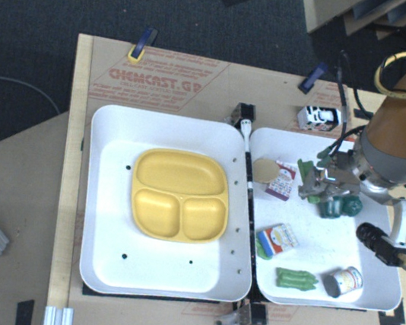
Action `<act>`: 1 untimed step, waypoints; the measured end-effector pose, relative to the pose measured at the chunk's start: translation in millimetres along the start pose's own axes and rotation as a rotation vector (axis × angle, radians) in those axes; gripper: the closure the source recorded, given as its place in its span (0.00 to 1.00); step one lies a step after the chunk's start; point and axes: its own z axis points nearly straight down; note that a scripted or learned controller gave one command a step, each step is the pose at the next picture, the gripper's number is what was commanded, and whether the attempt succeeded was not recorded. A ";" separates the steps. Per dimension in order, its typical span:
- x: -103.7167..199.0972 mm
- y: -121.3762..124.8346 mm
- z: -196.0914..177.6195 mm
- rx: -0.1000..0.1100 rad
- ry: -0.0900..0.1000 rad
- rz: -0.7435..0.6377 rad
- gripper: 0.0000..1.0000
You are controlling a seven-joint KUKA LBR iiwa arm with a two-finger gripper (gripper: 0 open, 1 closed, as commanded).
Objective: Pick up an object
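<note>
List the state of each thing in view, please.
gripper: low in the right bin, over a green object
yellow plate: flat, upright, in the left bin
green toy: lying flat
small can: on its side

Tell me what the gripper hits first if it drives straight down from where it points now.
Likely the dark green object lying right under the gripper in the right bin; depth is hard to judge from this slanted view.
</note>
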 end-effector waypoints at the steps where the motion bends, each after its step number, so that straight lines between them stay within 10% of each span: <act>1: 4.6 -3.9 -16.9 -0.007 -0.001 0.000 1.00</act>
